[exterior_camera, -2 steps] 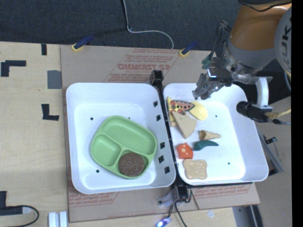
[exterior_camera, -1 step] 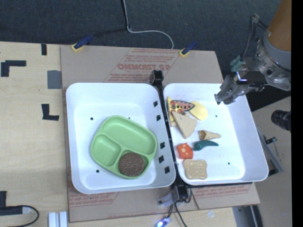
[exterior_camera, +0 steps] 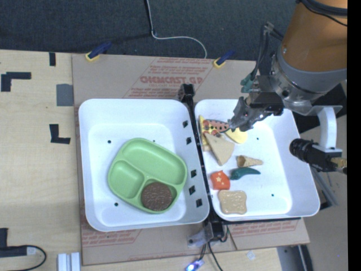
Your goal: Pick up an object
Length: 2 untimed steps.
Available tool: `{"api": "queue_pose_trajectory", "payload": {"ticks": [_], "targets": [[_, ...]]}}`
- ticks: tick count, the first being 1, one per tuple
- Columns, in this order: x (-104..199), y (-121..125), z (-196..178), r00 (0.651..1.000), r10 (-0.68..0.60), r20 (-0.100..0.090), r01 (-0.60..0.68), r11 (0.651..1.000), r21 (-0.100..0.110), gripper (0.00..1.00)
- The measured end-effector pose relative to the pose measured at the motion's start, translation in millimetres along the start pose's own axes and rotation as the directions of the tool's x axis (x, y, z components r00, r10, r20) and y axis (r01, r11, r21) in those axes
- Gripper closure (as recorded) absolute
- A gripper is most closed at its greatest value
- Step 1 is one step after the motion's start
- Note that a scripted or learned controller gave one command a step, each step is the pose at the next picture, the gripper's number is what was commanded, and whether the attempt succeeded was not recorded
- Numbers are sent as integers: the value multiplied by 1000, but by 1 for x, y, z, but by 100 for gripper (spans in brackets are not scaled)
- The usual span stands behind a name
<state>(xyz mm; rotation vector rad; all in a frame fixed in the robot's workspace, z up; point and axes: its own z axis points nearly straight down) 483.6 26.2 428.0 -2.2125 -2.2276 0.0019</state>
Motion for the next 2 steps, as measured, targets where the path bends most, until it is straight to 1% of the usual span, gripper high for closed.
{"api": "queue_pose_trajectory", "payload": {"ticks": [1,2], "targets": [[34,36,-18,1000,2,1,-2,1000,-4,100],[49,-1,-18,1000,3,0,-3,1000,0,100]]}}
